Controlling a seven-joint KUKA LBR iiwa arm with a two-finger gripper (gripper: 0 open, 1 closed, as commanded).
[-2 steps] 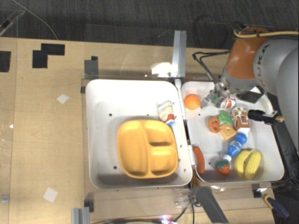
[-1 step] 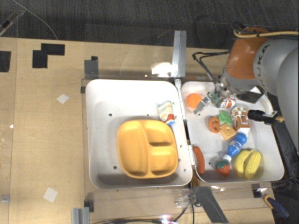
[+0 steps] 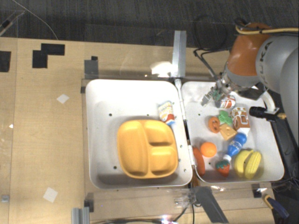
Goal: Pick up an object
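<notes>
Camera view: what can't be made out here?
- Gripper: too small and blurred to tell how its fingers stand.
- Carton and packet: print too small to read.
- Green piece: shape unclear among the neighbouring toys.
- Arm: cut off by the right edge.

Grey rounded arm (image 3: 280, 62) at upper right of frame, glossy orange band (image 3: 244, 55) above wrist, black cables alongside, small metallic claw (image 3: 216, 95) with greenish parts at tip.
</notes>
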